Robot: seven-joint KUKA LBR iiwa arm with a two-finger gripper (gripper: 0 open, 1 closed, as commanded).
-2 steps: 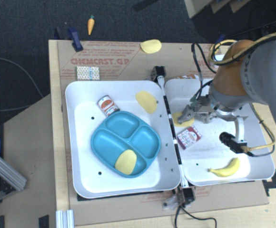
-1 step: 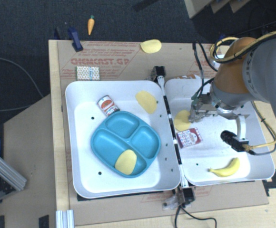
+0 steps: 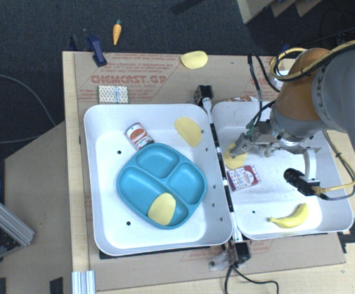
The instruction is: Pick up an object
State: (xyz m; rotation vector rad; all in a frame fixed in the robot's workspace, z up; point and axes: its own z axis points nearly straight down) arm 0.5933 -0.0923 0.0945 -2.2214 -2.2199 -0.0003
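The worktop [image 3: 147, 72] carries two shallow white bins side by side, touching along a black seam. The grey arm [image 3: 333, 84] reaches over the right bin [image 3: 269, 198] from the right, its orange band just above the wrist.

The left bin [image 3: 98, 164] holds a blue divided plate [image 3: 159, 164] set at a slant, with a rounded yellow lump [image 3: 162, 208] in its nearest compartment. Beside the plate's far edge lie a small can [image 3: 139, 136] with a red label and a flat yellow slice [image 3: 188, 131], both on the bin floor.

The hand [image 3: 243, 144] hangs low over the left part of the right bin, close to the seam. Whether it is spread or closed is not clear from this angle, and nothing can be seen gripped in it. The yellow piece [image 3: 234, 160] lies on the bin floor right below the hand, partly hidden by it; whether the two touch cannot be told. A red-and-white packet [image 3: 243, 177] lies just beside the yellow piece on its near side, and a banana [image 3: 291, 217] lies well apart near the bin's front rim.

Behind the bins on the worktop sit a yellow lemon-like thing [image 3: 194, 59], a small patterned packet [image 3: 113, 94] and a blue clip [image 3: 96, 51] at the far edge. A tiny carrot [image 3: 117, 33] lies on the dark floor beyond.
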